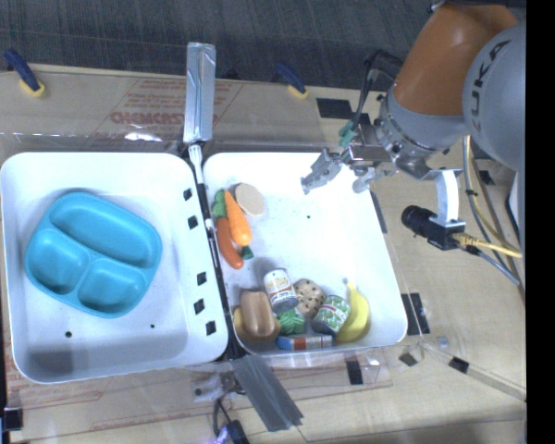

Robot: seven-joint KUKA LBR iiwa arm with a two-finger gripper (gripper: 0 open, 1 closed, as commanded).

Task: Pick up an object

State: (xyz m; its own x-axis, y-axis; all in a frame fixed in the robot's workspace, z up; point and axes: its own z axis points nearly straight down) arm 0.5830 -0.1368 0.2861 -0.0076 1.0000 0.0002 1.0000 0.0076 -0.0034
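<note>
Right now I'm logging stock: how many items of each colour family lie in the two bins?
Blue divided plastic tray: 1
Orange toy carrots: 2
Yellow toy banana: 1
Brown/tan pieces (disc, loaf, cookie): 3
Small cans: 2
Total: 9

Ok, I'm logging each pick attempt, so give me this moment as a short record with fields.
gripper: above the right bin's upper edge, nothing seen between its fingers
left bin: holds a blue divided tray
right bin: toys lie along its left wall and near corner
left wall: carrot, beige disc
near corner: banana, can, cookie, brown block
</note>
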